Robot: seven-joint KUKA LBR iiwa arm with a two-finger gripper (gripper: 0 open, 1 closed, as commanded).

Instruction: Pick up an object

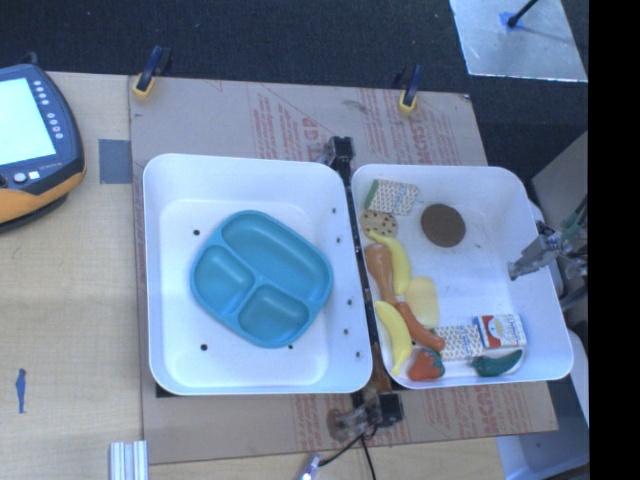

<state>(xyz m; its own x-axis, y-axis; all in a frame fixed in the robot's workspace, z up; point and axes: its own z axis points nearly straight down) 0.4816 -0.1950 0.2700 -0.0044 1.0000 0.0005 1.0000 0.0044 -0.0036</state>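
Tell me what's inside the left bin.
Inside the left bin lies one blue divided plate, its three compartments bare. Whatever is beneath the plate is covered.

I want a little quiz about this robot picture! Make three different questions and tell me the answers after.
1. True or false: the blue divided plate lies in the left bin.
2. Which bin holds the toy food: left or right?
3. What round brown thing lies apart from the pile, nearest the gripper?

Key:
1. True.
2. The right bin.
3. The brown disc, perhaps a cookie or patty.
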